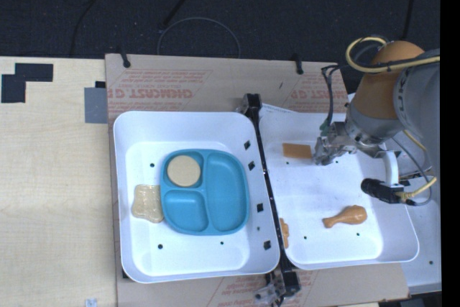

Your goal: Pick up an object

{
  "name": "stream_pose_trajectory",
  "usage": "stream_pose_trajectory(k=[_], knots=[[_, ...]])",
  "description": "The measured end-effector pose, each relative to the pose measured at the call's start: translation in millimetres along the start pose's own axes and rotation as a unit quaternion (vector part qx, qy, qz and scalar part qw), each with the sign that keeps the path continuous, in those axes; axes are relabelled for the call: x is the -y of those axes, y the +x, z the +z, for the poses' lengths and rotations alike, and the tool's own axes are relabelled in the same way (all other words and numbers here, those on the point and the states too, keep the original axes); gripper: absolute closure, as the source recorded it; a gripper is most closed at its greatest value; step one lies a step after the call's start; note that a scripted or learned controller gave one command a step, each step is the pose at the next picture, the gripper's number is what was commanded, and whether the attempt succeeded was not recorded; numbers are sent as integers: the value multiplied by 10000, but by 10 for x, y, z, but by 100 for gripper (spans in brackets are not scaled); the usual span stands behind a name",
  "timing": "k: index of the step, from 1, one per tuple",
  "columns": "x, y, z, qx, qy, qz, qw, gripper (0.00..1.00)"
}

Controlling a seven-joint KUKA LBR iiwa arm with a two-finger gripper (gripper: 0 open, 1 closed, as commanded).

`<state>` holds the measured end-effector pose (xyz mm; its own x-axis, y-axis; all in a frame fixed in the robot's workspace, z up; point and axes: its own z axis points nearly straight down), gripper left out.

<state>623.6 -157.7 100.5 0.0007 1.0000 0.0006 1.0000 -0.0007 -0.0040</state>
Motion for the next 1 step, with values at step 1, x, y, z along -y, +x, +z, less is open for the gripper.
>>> stream_pose_trajectory(k=[1], knots=[[-78, -76, -578, 10, -40, -4, 10000, 100]])
